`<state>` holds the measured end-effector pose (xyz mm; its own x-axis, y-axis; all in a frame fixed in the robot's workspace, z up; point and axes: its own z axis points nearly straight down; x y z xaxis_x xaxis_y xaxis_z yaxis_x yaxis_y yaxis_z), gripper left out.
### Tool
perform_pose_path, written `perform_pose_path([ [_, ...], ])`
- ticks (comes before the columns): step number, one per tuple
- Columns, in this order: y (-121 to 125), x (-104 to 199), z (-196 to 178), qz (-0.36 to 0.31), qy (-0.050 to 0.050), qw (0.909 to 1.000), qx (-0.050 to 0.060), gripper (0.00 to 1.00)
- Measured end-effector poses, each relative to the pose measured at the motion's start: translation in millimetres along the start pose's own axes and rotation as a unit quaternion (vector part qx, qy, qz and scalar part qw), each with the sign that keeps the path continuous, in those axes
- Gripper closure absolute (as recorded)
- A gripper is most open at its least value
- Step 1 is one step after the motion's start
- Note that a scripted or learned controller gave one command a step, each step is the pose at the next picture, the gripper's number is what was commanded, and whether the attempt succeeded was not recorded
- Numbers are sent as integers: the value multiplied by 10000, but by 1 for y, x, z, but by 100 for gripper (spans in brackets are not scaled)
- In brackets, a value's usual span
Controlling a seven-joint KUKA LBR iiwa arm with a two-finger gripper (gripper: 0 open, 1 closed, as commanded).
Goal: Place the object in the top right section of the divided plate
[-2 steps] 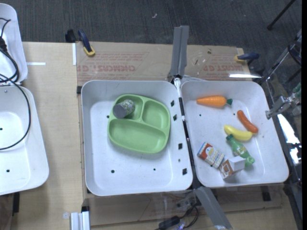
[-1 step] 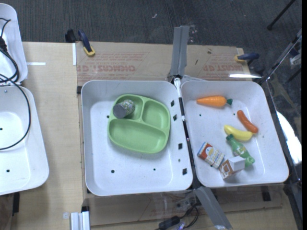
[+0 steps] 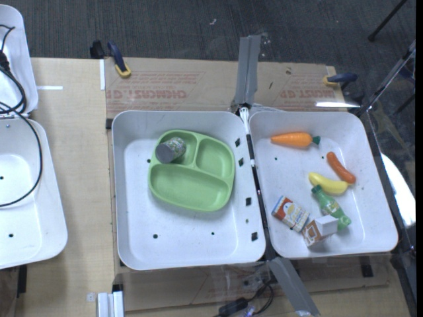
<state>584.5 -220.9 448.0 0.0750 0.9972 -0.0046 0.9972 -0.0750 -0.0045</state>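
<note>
Can (image 3: 170, 150) – small, grey, in the upper-left section of the green plate (image 3: 198, 197), left bin (image 3: 132, 230). Likely light, stiff, smooth-sided, apt to roll or slip; take it across the curved wall, mid-height. End effector – state: cannot tell

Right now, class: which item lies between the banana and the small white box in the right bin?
In the camera view, the green bottle lies between the banana and the small white box.

Dark grey carpet floor (image 3: 198, 12) lies beyond the pale wooden bench (image 3: 79, 98).
</note>
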Motion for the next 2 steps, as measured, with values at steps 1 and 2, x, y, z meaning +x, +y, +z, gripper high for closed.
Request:
perform_pose_path([
  [1,-41,77,109,-924,17,9957,-7,100],
  [2,-81,166,180,139,18,9999,1,100],
])
